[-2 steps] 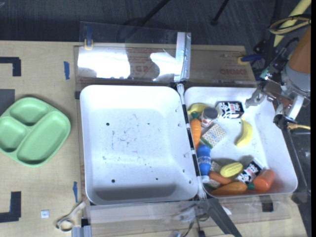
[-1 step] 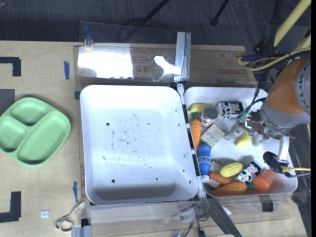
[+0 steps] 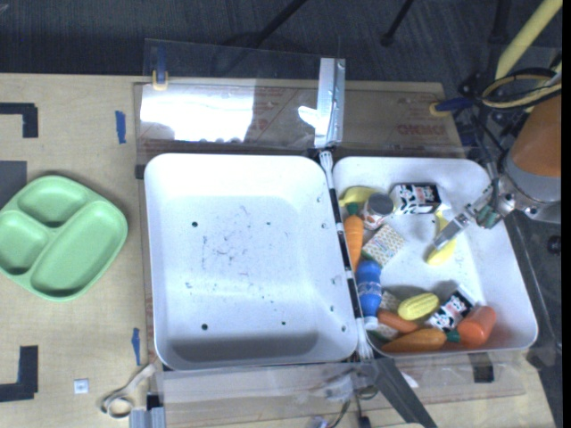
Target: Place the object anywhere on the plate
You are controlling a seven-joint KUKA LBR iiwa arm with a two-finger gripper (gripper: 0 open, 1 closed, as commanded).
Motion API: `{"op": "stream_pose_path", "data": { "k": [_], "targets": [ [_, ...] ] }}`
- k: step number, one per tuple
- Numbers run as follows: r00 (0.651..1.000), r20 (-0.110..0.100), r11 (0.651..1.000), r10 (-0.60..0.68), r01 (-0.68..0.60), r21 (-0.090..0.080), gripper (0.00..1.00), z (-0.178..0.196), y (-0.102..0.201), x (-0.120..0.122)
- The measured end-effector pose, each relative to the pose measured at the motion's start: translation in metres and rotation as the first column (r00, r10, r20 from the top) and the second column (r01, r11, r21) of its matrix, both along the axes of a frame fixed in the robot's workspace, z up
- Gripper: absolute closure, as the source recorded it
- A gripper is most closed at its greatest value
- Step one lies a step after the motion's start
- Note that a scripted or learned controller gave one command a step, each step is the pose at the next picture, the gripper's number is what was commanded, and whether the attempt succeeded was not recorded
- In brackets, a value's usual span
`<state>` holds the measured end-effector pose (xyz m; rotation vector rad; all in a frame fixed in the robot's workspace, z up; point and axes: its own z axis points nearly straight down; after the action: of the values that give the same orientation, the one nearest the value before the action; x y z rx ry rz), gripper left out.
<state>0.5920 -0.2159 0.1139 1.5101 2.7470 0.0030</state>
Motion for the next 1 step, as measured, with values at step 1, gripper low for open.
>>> {"op": "stream_pose_path", "data": {
  "k": [1],
  "targets": [
    [0.921,-0.004,0.921,0.39,-0.39,0.001,0.0,-0.0277,0.0326,0.0106]
  ]
}}
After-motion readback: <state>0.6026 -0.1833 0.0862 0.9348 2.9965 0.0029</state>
